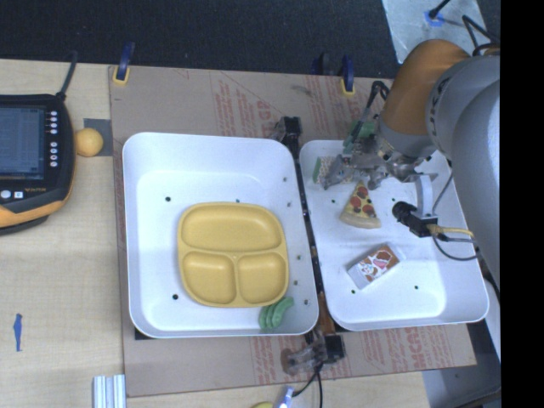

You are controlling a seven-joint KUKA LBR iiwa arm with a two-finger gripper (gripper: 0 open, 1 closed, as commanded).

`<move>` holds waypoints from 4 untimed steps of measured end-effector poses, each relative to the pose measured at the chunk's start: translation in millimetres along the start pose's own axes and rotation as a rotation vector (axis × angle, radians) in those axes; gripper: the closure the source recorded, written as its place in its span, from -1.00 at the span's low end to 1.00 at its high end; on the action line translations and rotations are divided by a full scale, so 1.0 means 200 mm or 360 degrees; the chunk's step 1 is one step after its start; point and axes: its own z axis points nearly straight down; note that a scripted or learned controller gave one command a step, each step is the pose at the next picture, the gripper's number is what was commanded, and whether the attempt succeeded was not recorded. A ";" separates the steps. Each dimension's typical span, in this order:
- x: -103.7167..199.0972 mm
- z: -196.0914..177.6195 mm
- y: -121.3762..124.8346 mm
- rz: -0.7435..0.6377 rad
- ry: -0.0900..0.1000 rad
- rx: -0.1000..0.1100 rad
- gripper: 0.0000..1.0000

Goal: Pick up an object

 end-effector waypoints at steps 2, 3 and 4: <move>0.06 0.00 0.01 0.0000 0.0000 0.0000 -1.00; -0.07 0.00 -0.09 0.0003 0.0000 0.0003 -1.00; 0.05 0.00 -0.08 -0.0002 -0.0001 0.0006 -1.00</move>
